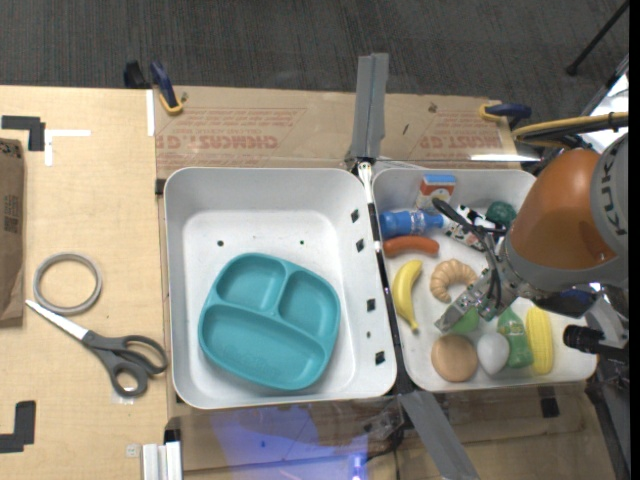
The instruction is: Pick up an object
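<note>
Camera view showed the gripper (pixel 468 311) low in the right bin (pixel 520 375), just right of the banana (pixel 405 293), beside the croissant (pixel 452 276); whether it gripped anything, I couldn't tell.

1. I see bright, even light from above.
2. Soft, faint shadows sit inside the left bin (pixel 190 218).
3. A blue glow (pixel 300 446) shines at the bottom edge.
4. The picture looks a little grainy.
</note>
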`<state>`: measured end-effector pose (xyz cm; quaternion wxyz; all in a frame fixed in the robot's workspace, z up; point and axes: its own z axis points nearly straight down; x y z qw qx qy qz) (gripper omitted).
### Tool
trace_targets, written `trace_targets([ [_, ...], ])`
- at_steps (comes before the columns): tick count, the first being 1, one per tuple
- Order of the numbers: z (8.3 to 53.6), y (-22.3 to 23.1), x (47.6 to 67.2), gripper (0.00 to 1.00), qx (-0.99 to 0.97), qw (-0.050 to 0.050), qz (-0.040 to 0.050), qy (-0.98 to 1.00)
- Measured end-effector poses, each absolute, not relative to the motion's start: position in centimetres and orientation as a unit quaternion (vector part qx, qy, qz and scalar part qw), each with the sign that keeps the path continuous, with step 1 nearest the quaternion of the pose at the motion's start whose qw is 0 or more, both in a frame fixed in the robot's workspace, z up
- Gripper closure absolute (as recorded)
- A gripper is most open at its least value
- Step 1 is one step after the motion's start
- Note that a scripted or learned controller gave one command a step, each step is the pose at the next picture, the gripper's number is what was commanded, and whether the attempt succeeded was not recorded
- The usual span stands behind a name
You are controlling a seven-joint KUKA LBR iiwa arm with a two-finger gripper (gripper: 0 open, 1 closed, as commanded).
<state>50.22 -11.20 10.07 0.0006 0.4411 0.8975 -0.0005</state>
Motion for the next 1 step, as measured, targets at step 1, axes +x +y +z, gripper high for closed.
trace_targets([
  [1, 22.51, -5.88, 47.93, 1.00, 0.541, 0.000, -0.0008, 0.841],
])
